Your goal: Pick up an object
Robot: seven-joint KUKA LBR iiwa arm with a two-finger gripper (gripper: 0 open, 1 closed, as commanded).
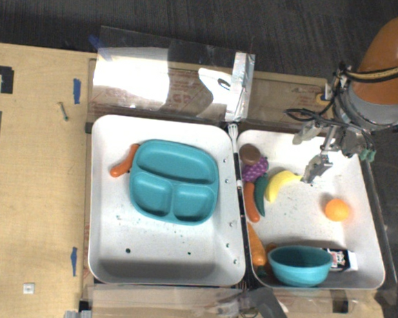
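My gripper (316,169) hangs over the upper part of the right bin (368,239), just right of a yellow banana (278,183). It has nothing in its grasp. An orange ball (337,210) lies below and to the right of it. Along the bin's left side lie a brown piece (249,153), purple grapes (255,170), a green vegetable (260,198) and an orange sausage (251,202). At the front stand a teal bowl (300,265), an orange carrot (257,247) and a small black-and-white item (341,259).
The left bin (163,255) holds a teal divided plate (174,180) with an orange carrot-like piece (123,161) at its left edge. A shiny clear sheet (171,83) lies behind the bins. Cables (343,98) hang from the arm's wrist at upper right.
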